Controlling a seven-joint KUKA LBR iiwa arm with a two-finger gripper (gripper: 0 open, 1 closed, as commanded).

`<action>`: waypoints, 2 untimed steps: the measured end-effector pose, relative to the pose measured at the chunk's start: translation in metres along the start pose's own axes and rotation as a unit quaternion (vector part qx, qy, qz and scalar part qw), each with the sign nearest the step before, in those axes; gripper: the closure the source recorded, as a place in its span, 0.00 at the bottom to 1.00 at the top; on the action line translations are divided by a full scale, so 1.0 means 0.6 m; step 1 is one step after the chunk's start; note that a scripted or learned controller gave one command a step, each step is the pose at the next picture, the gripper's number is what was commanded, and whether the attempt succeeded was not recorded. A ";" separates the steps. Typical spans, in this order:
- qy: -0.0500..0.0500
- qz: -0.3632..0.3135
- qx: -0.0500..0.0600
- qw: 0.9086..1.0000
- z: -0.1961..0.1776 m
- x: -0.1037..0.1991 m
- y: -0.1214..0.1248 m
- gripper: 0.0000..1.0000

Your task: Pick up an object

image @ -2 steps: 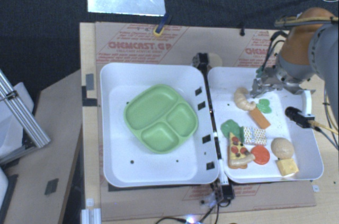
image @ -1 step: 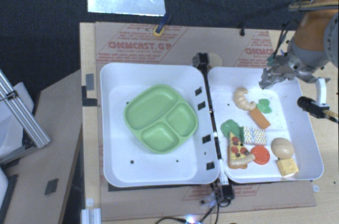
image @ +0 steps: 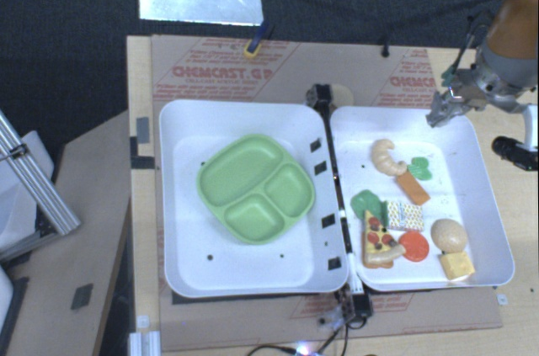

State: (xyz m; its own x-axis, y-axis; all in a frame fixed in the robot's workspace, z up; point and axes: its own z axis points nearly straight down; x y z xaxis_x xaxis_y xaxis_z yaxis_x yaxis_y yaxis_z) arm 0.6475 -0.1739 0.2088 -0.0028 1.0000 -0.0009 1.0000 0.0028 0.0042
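— Where do we see the gripper (image: 444, 106)?

— At the far right corner of the right bin (image: 480, 169), hanging over its far rim. The grey arm (image: 505, 51) with its orange band comes in from the right above it. We can make out metal fingertips pointing left and down, but we cannot tell whether they are spread or pressed together (the tip is small and blurred at this angle). We see nothing between them.

— And the things we might pick?

— All in the right bin. Towards the far side lies a pale croissant (image: 386, 156), with an orange carrot (image: 413, 186) just beside it and a small green piece (image: 420, 167) touching the carrot's far end. Nearer to us we find a green leafy piece (image: 367, 203), a patterned wafer block (image: 405, 215), a pizza slice (image: 377, 245), a red tomato slice (image: 413, 246), a beige egg (image: 449, 235) and a yellow cheese cube (image: 457, 265) at the near right corner. The pizza slice and the tomato slice touch.

— How far is the gripper from them?

— Well apart from the near cluster; the croissant and the carrot are the closest, still apart from it.

— The left bin?

— The left bin (image: 181, 178) holds a green divided plate (image: 255, 188), sitting tilted in the middle (three compartments, as far as we can see).
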 end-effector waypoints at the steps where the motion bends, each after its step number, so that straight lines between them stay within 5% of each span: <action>1: 0.000 -0.001 0.000 1.000 -0.028 0.000 0.002 1.00; 2: 0.001 -0.002 0.002 1.000 -0.044 0.081 -0.036 1.00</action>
State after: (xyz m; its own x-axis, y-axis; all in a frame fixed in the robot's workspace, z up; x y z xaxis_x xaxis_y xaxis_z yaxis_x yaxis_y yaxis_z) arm 0.6259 -0.1255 0.2353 -0.0063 1.0000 0.0006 1.0000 0.0063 0.0005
